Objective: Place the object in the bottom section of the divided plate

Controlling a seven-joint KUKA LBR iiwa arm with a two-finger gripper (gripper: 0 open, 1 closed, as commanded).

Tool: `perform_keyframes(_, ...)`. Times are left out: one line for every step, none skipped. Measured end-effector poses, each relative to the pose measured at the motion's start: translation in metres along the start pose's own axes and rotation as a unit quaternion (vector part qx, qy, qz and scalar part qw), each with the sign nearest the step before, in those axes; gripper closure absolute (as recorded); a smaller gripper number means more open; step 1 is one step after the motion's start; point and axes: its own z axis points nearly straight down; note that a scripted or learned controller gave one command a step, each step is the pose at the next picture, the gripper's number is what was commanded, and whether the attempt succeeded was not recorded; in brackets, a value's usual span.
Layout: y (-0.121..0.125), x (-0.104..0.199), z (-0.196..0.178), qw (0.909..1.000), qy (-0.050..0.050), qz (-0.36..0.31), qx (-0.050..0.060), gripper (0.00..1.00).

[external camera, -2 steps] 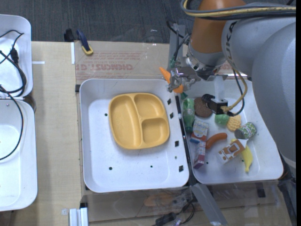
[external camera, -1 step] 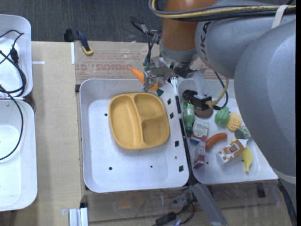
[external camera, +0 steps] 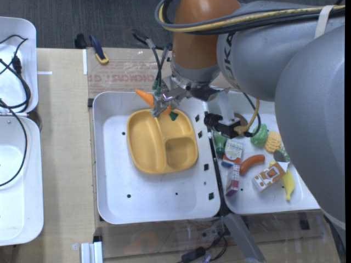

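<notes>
My hand (external camera: 162, 104) hangs over the far rim of the yellow divided plate (external camera: 162, 141) in the left white bin (external camera: 109, 163), pinching the orange carrot (external camera: 145, 97), which sticks out to the left. The pale wooden worktop (external camera: 60, 92) carries both bins; dark grey floor (external camera: 60, 4) lies beyond.

- The left bin (external camera: 109, 201) has bare floor around the yellow divided plate (external camera: 162, 141).
- The arm (external camera: 263, 48) hangs over the plate's far rim.
- The right bin (external camera: 258, 204) is crowded with toy food.
</notes>
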Motion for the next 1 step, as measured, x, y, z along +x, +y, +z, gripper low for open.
perform_keyframes(-0.0001, -0.0004, 0.0, 1.0, 0.0, 0.0, 0.0, 0.0)
